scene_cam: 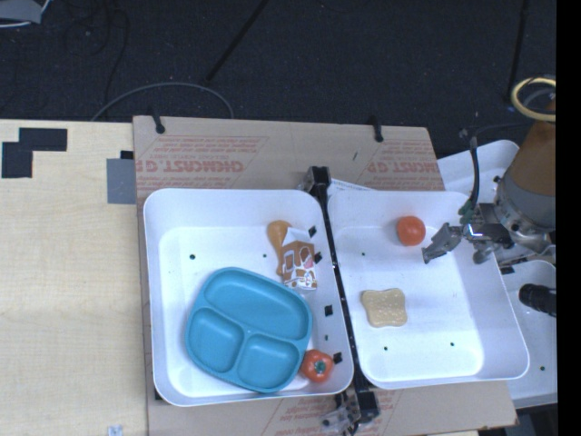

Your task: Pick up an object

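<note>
My pincer hangs over the right bin, near its far right side. I cannot tell how it is set. The tomato lies just beside it, the bread slice nearer the front, both loose and apart, so I judge the tomato the easier pick.

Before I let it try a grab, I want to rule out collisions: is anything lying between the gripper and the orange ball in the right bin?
Nothing visible. The gripper hangs beside the orange ball, with bare bin floor between them; the bread slice lies lower down.
</note>
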You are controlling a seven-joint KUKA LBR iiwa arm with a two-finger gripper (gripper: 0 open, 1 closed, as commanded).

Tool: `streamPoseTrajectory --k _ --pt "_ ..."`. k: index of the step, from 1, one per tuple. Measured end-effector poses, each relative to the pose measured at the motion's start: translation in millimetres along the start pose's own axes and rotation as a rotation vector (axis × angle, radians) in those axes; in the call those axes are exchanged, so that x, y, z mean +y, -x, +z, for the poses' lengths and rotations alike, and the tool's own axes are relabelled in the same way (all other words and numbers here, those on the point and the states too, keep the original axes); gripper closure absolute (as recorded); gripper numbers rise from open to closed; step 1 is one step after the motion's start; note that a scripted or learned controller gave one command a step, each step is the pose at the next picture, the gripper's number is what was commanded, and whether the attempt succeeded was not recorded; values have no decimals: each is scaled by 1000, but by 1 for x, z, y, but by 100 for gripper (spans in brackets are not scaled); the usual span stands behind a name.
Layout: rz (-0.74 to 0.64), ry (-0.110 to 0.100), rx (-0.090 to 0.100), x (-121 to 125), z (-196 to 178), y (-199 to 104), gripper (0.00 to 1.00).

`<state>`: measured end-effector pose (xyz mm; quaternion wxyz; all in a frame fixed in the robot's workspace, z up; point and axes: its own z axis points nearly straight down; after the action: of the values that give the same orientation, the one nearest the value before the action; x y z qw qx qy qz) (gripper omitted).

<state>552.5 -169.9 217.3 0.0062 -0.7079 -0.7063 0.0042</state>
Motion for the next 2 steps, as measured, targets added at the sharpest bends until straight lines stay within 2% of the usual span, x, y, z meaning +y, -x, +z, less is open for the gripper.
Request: streamPoseTrajectory --k 1,2 --pt "-2 13 -3 3 -7 0 0" --pt "-2 8 -1 4 44 9 0"
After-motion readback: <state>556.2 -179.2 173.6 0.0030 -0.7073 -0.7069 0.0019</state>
